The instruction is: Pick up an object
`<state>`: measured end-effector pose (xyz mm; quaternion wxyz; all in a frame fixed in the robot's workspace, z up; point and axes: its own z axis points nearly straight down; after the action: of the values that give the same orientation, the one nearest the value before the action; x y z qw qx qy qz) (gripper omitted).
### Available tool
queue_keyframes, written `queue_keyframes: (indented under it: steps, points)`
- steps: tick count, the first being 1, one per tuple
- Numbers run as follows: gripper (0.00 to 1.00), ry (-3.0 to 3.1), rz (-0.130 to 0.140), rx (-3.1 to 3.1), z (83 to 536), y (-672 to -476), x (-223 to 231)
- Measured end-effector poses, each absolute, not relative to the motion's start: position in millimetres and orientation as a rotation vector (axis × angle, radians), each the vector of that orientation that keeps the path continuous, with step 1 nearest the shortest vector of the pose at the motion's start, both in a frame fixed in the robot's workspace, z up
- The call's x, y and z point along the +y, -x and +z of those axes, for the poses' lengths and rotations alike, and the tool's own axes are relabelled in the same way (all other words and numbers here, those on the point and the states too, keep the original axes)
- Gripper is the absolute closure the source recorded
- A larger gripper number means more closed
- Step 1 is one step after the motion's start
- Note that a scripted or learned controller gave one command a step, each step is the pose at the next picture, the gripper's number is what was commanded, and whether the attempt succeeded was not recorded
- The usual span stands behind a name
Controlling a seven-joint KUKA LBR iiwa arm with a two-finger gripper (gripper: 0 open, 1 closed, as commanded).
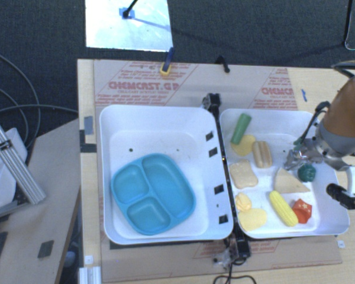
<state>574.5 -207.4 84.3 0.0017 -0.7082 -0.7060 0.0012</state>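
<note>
Green and round, a small ball (307, 173) lies in the right bin (337, 220), just beside the gripper (296, 158) and touching the top corner of a pale wedge (291, 183). I judge it is the target, because the gripper is low in this bin, right next to it. How wide the tool is set I cannot tell; its metal tip is too small and blurred, and nothing is clearly between it.

Around the ball are 8 other toy foods: a hot dog (261, 154), a green cylinder (241, 128), a toast (243, 173), a corn (282, 208), a red piece (302, 210) and some yellow pieces. They lie close together, so a grasp may push a neighbour.

The left bin (160, 120) holds 1 blue tray (152, 192) with 3 compartments, well apart from the arm.
</note>
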Motion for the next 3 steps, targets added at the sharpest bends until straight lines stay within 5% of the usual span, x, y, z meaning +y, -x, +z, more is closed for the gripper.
queue_keyframes:
  steps: [1,2,3]
  points:
    - [1.0,2.223,0.004,-2.214,107,-482.7,-208]
    - [1.0,2.216,-0.007,-2.236,84,-577.4,-204]
    - [1.0,2.223,0.002,-2.217,84,-507.9,-207]
